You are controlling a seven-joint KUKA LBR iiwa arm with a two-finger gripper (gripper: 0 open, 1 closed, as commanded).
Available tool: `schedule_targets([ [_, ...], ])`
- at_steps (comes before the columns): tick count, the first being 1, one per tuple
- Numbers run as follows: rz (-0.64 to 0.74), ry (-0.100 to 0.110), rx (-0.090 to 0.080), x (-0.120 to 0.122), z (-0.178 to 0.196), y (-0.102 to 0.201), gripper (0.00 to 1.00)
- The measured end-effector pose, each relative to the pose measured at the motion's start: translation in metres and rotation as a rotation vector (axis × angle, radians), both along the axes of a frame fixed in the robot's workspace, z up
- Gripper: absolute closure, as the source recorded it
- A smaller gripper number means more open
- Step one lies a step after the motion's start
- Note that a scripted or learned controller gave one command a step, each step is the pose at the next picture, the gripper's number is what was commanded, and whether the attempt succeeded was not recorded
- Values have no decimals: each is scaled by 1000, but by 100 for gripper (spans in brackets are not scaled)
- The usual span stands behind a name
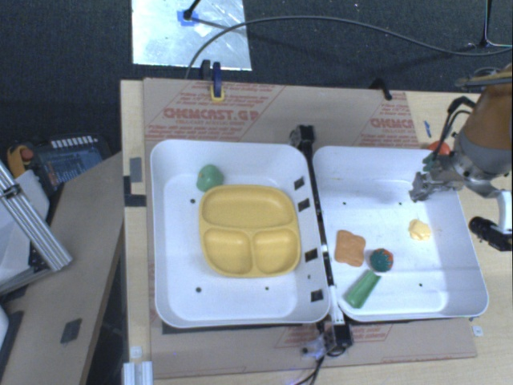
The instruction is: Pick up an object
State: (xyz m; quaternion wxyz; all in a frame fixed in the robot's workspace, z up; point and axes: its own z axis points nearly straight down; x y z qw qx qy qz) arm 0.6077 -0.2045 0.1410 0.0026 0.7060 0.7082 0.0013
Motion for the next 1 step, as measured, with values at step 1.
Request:
schedule_targets([
  [1,1,-2,-1,1,65,0,100],
])
